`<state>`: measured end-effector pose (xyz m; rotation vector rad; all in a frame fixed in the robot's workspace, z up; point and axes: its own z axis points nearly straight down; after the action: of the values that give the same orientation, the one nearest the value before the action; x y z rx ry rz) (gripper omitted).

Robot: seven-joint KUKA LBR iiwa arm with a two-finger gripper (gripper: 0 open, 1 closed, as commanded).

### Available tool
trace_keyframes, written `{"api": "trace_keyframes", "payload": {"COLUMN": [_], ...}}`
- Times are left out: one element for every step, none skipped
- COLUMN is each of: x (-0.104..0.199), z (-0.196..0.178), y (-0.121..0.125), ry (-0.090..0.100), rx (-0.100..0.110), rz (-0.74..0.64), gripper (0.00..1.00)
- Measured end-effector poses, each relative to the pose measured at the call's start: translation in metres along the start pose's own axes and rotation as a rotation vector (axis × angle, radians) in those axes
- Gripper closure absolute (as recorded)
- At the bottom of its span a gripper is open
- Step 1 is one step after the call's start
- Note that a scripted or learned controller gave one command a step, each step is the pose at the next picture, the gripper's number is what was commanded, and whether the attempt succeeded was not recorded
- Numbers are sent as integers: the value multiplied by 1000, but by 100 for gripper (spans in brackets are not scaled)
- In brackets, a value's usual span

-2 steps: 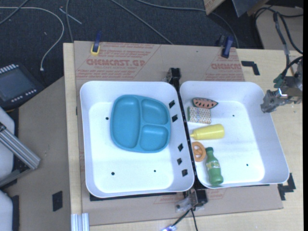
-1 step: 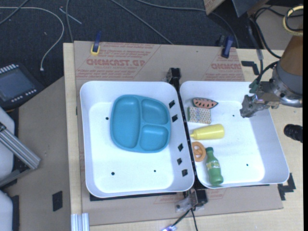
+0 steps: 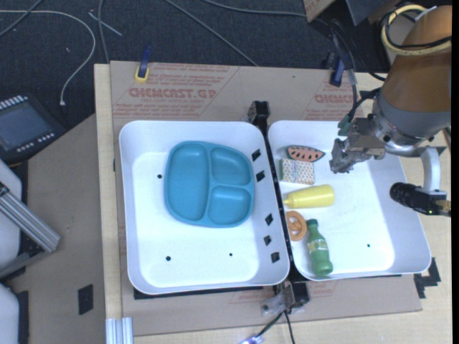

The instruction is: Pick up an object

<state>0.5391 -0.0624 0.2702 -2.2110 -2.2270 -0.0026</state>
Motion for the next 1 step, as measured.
{"api": "trace_keyframes", "payload": {"x": [59], "z": [3], "y": [1], "ry": [-1], "rx": [1], "rz": [1], "gripper": [100]}}
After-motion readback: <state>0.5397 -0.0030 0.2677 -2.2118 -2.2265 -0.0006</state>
